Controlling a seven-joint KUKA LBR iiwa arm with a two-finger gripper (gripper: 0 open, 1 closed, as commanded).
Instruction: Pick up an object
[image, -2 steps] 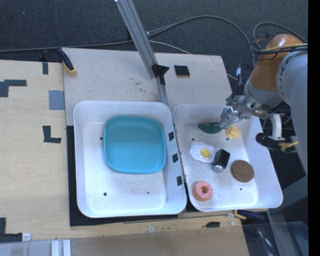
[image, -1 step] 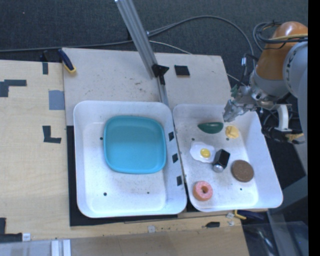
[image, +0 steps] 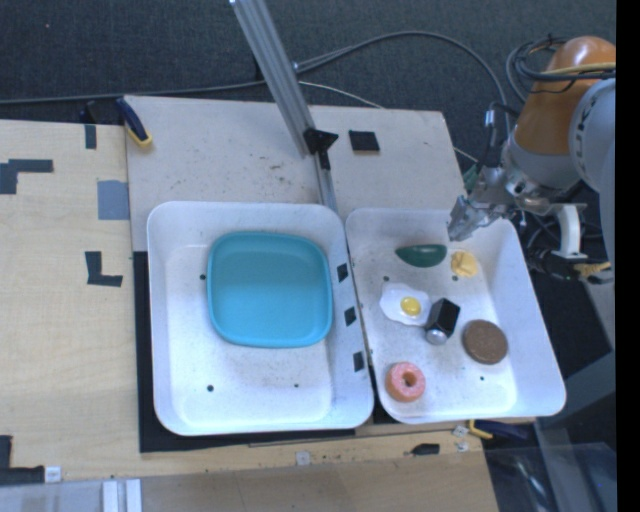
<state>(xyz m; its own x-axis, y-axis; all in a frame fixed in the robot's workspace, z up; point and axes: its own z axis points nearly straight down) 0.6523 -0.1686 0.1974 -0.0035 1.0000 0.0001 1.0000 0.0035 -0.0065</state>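
Note:
The right bin (image: 520, 300) holds a dark green leaf-shaped piece (image: 421, 256), a small yellow piece (image: 464, 264), a toy fried egg (image: 405, 305), a black and silver cylinder (image: 441, 320), a brown round cookie (image: 485, 342) and a pink frosted donut (image: 406, 381). My gripper (image: 462, 221) hangs over the bin's far right corner, just above and right of the green piece and above the yellow one. Nothing shows between its fingers.
The left bin (image: 180, 330) carries a turquoise square plate (image: 269, 289). A slanted metal pole (image: 285, 85) rises behind the bins. Cables and a yellow clamp (image: 135, 125) lie on the bench at the back.

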